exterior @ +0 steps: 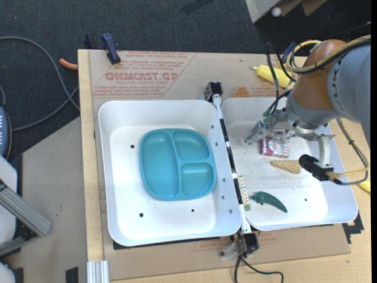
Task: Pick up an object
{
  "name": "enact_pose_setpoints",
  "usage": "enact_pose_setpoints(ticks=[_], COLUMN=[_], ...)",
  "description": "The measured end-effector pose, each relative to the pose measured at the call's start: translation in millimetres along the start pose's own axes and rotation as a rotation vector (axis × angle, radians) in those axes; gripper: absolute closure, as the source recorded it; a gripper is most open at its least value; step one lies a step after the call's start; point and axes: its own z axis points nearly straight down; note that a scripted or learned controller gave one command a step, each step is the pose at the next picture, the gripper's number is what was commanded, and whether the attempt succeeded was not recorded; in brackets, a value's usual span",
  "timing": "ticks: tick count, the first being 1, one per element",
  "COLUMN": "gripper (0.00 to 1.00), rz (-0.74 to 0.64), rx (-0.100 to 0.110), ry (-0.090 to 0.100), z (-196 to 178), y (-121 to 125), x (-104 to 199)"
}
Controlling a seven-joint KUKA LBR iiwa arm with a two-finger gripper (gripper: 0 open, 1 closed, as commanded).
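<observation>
In the right bin (339,208), my gripper (272,135) hangs low over the back-left part, directly above a small pink and white packet (275,148). The packet lies flat on the bin floor, partly covered by the gripper. Just to its right rests a tan wedge-shaped piece (287,165). Nearer the front of the same bin is a dark green pepper-shaped object (269,200), well apart from the gripper. I see nothing lifted off the floor.
A teal divided plate (177,163) fills the middle of the left bin (118,122). The ridge between the bins (228,158) runs just left of the gripper. A yellow object (265,73) and a small orange piece (240,91) lie on the bench behind the right bin.
</observation>
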Motion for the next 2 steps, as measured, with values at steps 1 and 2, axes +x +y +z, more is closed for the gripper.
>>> enact_pose_setpoints(ticks=[1,2], gripper=[1.0,0.0], rz=[0.001,0.001], rx=[-0.002,-0.002], ry=[0.0,0.0], z=[-10.1,-10.0], y=[0.7,0.6], x=[0.1,0.1])
